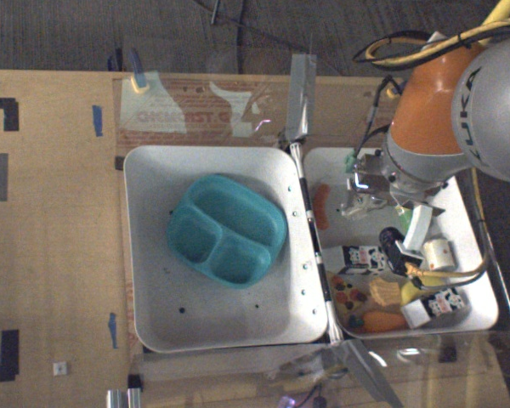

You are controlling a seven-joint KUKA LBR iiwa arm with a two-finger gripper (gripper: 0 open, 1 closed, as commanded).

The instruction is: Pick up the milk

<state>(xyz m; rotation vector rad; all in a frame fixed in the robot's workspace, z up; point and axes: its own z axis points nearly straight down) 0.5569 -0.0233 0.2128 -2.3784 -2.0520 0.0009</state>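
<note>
Two milk cartons lie in the right bin (330, 167): one milk carton (363, 257) just below the gripper (357, 201), the other carton (443, 303) farther off at the gripper's lower right. One sausage (321, 206) lies just beside it. I cannot tell whether the gripper is open or closed.

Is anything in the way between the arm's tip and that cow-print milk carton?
Nothing visible. The end effector hangs over the right bin; the nearer milk carton lies just below it in the picture, the sausage off to one side.

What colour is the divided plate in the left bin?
Teal plate, seen clearly in the camera view.
</note>
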